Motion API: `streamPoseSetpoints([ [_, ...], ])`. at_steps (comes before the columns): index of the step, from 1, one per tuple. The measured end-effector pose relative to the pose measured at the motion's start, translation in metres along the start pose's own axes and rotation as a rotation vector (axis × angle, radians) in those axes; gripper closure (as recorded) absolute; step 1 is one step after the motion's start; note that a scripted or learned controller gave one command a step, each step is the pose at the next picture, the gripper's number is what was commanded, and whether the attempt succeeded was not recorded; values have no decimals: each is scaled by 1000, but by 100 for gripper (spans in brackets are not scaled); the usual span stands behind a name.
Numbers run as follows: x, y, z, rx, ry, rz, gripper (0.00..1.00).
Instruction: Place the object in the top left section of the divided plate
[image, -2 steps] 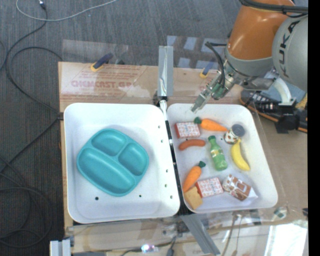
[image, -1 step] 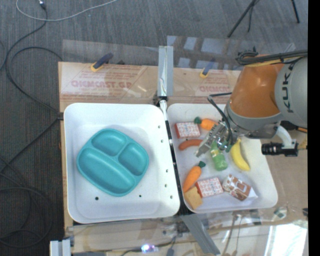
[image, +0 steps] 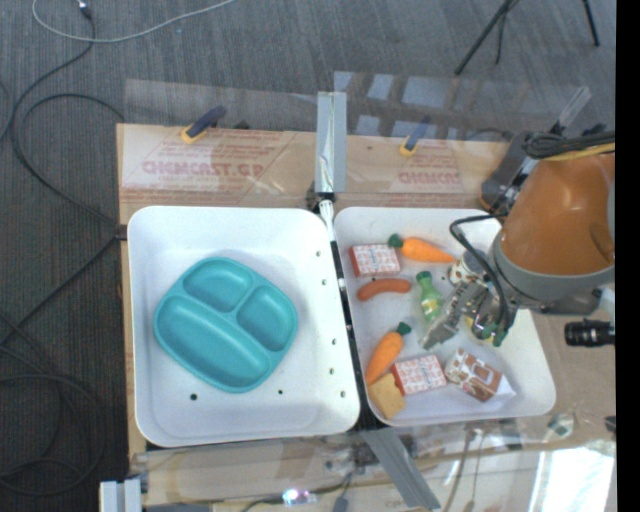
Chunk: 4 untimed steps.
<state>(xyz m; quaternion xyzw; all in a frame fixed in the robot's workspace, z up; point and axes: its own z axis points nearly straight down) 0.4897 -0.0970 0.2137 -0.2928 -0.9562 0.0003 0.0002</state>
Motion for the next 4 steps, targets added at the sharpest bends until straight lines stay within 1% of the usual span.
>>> streamPoseSetpoints([
  [1, -9, -21, -158, -2, -5, 20, 100],
  [2, -97, 2, -221, -2, -4, -4, 100],
  [3, -14, -24, -64, 0, 0, 5, 100],
  [4, -31, -54, -222, -1, -6, -205, 100],
])
